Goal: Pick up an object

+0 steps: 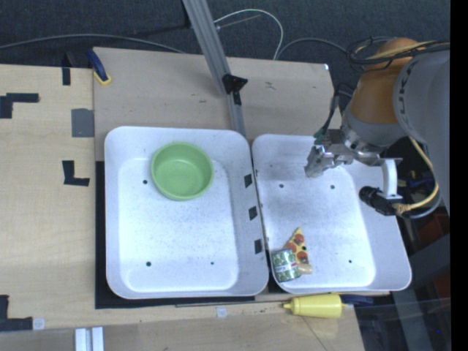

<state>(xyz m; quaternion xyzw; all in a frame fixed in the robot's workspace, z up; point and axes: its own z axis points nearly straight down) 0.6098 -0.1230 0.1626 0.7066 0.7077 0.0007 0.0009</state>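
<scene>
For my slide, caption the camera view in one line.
Gripper poised above right bin; can at its near-left corner, green bowl in left bin.

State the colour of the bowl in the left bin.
Light green; the round bowl shows plainly in the camera view.

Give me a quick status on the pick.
Tool over right bin's far end, nothing in it. Can and pizza slice at near-left corner. Path clear.

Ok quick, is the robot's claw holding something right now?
Gripper: above the far part of the right bin, nothing seen between its fingers; open or shut cannot be told.
</scene>
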